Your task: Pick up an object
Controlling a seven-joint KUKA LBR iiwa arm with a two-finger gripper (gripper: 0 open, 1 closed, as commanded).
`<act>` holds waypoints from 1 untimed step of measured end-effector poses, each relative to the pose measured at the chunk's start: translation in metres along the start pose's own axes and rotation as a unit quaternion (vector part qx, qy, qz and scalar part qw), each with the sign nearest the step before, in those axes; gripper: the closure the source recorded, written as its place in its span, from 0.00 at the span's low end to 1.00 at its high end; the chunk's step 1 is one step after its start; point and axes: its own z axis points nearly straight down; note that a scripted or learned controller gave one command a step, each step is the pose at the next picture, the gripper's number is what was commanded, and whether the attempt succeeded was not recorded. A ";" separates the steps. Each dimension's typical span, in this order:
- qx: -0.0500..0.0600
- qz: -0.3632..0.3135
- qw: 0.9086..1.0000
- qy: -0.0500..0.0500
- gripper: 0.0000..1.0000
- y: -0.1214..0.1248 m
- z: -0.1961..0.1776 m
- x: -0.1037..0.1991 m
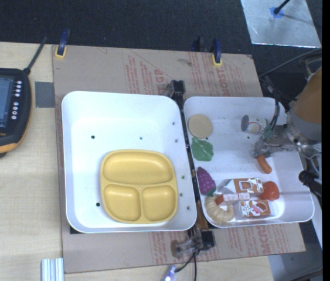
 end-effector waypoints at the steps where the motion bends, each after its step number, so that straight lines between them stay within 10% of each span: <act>1: -0.001 0.002 1.000 0.001 1.00 0.057 0.010 0.051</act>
